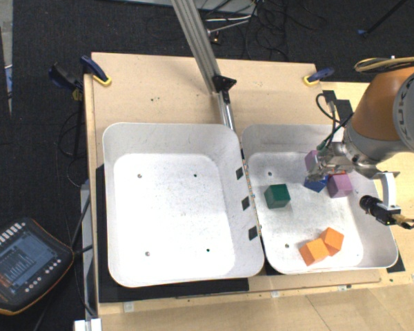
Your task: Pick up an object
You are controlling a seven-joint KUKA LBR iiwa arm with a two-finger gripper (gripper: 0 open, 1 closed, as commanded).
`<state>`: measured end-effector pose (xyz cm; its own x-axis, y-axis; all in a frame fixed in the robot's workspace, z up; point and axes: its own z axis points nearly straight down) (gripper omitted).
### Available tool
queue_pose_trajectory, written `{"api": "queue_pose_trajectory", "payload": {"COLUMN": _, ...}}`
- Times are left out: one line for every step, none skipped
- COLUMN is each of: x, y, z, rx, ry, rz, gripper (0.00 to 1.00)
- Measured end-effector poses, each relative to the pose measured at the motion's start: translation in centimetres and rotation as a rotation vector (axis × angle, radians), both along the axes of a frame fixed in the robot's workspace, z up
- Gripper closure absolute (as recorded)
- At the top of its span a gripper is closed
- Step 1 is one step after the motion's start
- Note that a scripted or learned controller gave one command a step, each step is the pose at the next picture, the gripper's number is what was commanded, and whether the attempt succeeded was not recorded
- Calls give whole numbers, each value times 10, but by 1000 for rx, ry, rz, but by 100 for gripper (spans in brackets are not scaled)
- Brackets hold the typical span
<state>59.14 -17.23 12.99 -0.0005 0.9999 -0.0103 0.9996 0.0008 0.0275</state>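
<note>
In the right bin (pixel 276 267) lie a green cube (pixel 277 196), two orange blocks (pixel 322 245) near the front, and a cluster of purple blocks (pixel 339 184) and a blue block (pixel 315 183) toward the right side. My gripper (pixel 327 165) is down in that cluster, right over the blue block and between the purple pieces. The arm's wrist covers the fingertips, so what lies between them is hidden.
The left bin (pixel 124 150) sits beside the right one, with black clips along the shared rim. A metal pole (pixel 200 40) slants in from the top. A teach pendant (pixel 21 261) lies at lower left, off the bench.
</note>
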Motion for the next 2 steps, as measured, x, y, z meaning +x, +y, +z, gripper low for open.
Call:
{"api": "queue_pose_trajectory", "payload": {"x": 2, "y": -5, "z": 44, "rx": 8, "ry": 22, "rz": 1, "gripper": 100}}
{"api": "queue_pose_trajectory", "payload": {"x": -4, "y": 1, "z": 96, "rx": 8, "ry": 21, "rz": 2, "gripper": 100}}
